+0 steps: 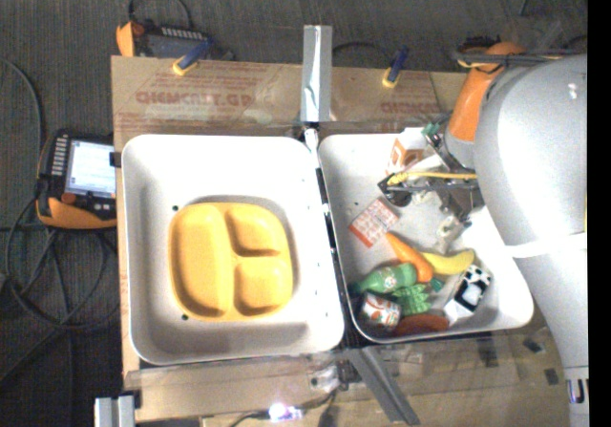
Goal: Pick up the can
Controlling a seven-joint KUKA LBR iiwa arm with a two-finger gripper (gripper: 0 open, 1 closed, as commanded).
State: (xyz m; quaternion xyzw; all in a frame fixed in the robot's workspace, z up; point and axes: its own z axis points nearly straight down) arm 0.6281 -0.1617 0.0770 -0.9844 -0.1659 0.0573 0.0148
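Crowding the can point(380, 310): carrot point(409, 254), banana point(449, 263), green bottle point(389, 280).

Two white bins point(143, 224), one yellow tray point(232, 258), one can point(380, 311)

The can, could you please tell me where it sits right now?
The can lies in the right bin, near its front-left corner, just below the green bottle and beside a dark red item.
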